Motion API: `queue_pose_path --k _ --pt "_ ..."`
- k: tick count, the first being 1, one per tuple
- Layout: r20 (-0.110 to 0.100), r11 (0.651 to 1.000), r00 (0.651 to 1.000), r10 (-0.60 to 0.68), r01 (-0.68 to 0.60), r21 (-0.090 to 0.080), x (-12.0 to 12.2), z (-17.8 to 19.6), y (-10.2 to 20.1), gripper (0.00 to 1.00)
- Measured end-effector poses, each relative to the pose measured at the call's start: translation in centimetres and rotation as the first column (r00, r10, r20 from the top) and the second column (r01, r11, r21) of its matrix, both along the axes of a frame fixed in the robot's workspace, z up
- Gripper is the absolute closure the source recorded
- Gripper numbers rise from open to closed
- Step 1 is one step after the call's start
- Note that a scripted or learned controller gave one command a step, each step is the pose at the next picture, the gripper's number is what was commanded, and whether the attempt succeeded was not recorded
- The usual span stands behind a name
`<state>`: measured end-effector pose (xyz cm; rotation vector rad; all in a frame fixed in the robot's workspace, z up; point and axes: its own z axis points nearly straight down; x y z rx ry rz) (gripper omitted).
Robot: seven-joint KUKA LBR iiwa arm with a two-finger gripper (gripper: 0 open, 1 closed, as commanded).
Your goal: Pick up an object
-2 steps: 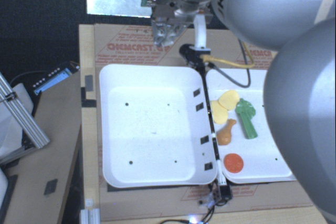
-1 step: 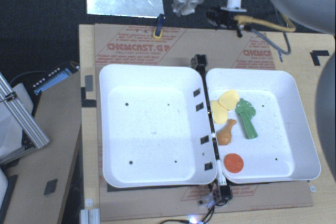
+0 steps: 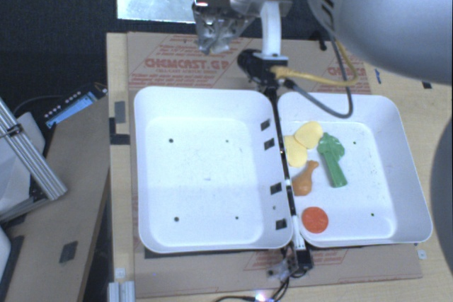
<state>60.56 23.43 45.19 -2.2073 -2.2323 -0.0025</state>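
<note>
Presently the pincer point(image 3: 214, 35) is held high beyond the far edge of the bench, above the brown cardboard point(image 3: 177, 60) and just past the far rim of the left bin point(image 3: 205, 173). Whether it is wide or narrow cannot be told, since its tip is blurred and seen from above; nothing is seen gripped in it.

All the things that might be picked lie well away from the pincer, toward the near side and to its right as the view shows it, in the right bin point(image 3: 382, 173). Two yellow pieces point(image 3: 302, 141) are seen overlapping close to the divider, a green broccoli toy point(image 3: 331, 159) lies just beside them, an orange drumstick point(image 3: 306, 179) lies below them touching or nearly touching the yellow ones, and a red-orange disc point(image 3: 315, 220) sits apart, nearest the front rim.

The main risk is judged to come from the crowding: a descent onto the cluster could catch two pieces together or push one aside. The flat disc may be slid rather than gripped. A descent from the present spot would find only a bare bin floor.
</note>
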Motion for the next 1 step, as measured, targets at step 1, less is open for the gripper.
queue_pose_path --k 1 --pt "0.005 1.000 1.000 -0.013 0.013 -0.003 6.55 0.05 -3.98 1.00"
